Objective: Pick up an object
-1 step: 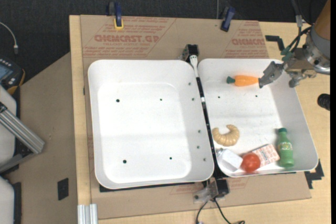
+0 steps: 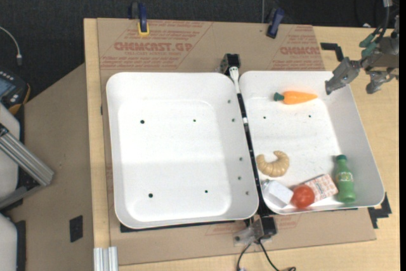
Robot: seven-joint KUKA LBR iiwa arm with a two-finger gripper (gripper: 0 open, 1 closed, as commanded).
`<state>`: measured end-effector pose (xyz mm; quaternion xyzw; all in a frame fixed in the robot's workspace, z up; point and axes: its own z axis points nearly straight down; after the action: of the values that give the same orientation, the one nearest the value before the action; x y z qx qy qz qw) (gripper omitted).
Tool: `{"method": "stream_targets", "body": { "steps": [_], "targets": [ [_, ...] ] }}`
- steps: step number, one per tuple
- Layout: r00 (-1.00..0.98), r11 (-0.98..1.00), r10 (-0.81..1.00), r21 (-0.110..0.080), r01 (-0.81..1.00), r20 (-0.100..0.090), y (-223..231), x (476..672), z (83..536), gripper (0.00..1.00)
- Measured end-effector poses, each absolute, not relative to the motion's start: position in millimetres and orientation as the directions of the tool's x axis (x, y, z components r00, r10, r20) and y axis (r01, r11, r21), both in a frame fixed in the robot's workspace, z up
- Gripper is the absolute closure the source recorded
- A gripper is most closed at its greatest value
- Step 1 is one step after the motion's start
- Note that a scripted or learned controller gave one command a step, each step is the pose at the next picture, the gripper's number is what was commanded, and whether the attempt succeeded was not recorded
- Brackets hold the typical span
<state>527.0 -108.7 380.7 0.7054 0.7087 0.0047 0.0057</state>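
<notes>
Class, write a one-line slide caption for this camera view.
Gripper open above the right bin's far corner, near a carrot; croissant, tomato and bottle lie nearer.

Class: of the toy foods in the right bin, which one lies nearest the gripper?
The orange plastic carrot with green top, at the bin's far end beside the gripper; the tan croissant, red tomato and green bottle lie nearer the front.

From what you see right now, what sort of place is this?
Probably a robotics lab: two white bins clamped to a protected bench, toy food like a carrot and croissant, and a gripper reaching in.
</notes>
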Motion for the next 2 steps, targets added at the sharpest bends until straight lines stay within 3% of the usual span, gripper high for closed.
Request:
{"method": "stream_targets", "body": {
  "steps": [1,2],
  "targets": [
    [-0.007,0.007,1.0,0.014,1.0,0.0,-50,502.0,477,0.0],
    [-0.009,0.009,1.0,0.009,1.0,0.002,20,479.2,507,0.0]
  ]
}}
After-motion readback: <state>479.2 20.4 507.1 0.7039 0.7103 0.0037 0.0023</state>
